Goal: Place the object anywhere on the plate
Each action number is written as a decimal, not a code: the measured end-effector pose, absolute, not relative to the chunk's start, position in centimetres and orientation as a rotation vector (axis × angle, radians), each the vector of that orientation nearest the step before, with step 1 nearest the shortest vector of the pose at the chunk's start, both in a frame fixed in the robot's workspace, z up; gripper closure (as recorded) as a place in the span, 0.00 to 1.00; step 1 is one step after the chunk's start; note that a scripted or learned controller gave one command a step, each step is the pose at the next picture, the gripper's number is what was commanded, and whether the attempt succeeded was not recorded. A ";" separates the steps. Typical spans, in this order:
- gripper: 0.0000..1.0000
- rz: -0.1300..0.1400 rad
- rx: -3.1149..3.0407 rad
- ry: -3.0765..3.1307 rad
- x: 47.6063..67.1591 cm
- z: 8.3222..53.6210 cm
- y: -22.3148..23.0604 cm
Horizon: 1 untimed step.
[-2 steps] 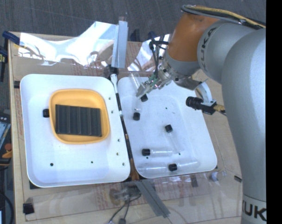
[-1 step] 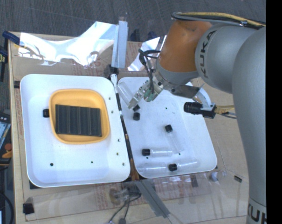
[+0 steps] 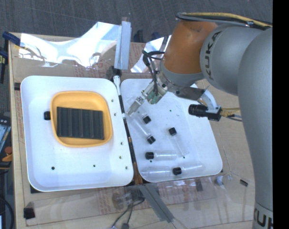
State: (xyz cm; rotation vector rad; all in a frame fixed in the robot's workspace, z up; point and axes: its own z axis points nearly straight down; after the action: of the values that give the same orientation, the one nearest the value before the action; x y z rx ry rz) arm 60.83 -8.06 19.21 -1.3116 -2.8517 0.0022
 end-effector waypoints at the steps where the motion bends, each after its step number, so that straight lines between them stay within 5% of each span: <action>1: 0.00 0.002 -0.967 -2.985 59.8 19.1 -6.2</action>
State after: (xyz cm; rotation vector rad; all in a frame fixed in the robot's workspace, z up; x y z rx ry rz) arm 59.82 -6.15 19.12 -0.9666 -2.9846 0.0019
